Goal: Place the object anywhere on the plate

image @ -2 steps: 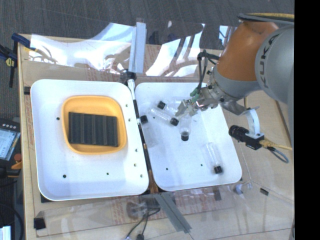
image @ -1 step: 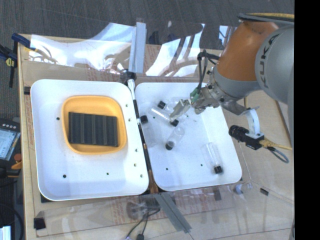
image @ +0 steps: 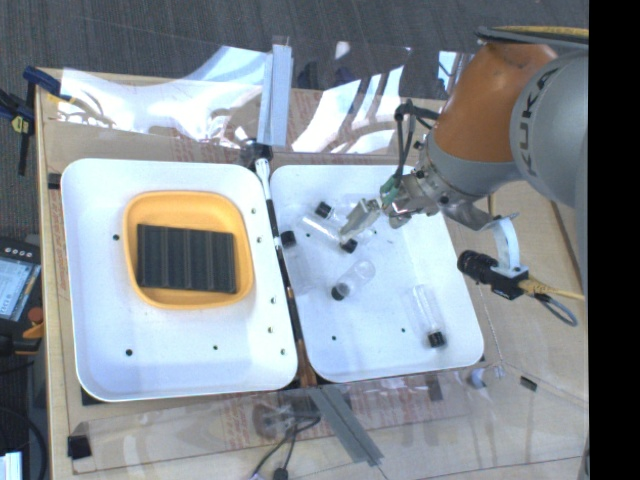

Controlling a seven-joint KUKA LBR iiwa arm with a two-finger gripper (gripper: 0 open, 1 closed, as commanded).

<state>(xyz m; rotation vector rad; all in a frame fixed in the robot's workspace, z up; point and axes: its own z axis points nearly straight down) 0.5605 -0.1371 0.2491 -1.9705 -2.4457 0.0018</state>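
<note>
A yellow plate (image: 186, 211) with a dark ridged insert lies in the left bin (image: 90, 308). Several small clear vials with black caps lie in the right bin (image: 390, 358): one near the middle (image: 350, 280), one at the front right (image: 428, 318), and a cap (image: 322, 210) by a clear tube (image: 316, 230) at the back left. My gripper (image: 356, 224) hangs low over the right bin's back middle, beside that tube and just above another black-capped piece (image: 350, 245). Whether it holds anything is unclear.
A small black piece (image: 287, 238) sits at the right bin's left rim, near the divider between the bins. Crumpled clear plastic (image: 200, 103) lies behind both bins. The arm's orange band (image: 490, 98) looms over the right bin's back right corner.
</note>
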